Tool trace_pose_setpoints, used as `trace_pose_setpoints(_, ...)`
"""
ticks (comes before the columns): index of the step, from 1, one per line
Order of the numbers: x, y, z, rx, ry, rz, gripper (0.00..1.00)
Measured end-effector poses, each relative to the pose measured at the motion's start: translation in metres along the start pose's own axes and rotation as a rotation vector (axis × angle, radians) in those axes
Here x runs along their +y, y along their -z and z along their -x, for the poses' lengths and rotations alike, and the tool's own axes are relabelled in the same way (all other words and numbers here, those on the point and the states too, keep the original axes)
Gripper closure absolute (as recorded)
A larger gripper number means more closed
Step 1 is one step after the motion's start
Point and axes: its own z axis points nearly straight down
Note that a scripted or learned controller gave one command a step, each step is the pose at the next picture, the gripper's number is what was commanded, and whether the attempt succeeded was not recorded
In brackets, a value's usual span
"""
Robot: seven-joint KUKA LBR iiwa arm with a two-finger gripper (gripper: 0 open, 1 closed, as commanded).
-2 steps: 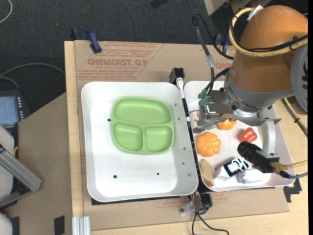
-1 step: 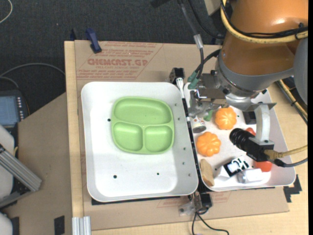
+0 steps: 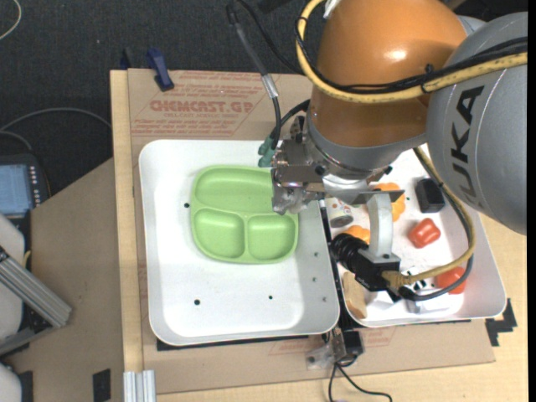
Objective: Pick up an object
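Claw (image 3: 289, 198) over green plate's (image 3: 234, 220) right edge

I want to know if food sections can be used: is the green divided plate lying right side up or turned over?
Right side up. The green divided plate lies flat in the left bin, and its three hollow sections face the camera.

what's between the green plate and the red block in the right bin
In the camera view, the arm's wrist and gripper hang between the green plate and the red block, above the bins' adjoining rims.
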Motion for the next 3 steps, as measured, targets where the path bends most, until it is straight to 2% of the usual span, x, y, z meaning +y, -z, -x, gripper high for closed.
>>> trace_pose_setpoints(1, 0.001, 0.028, 0.043, 0.0, -0.009, 0.01, 1.0)
trace_pose_setpoints(2, 0.0, -0.048, 0.009, -0.002, -0.003, -0.005, 1.0)
trace_pose_setpoints(3, 0.001, 0.076, 0.056, 0.003, -0.01, 0.02, 1.0)
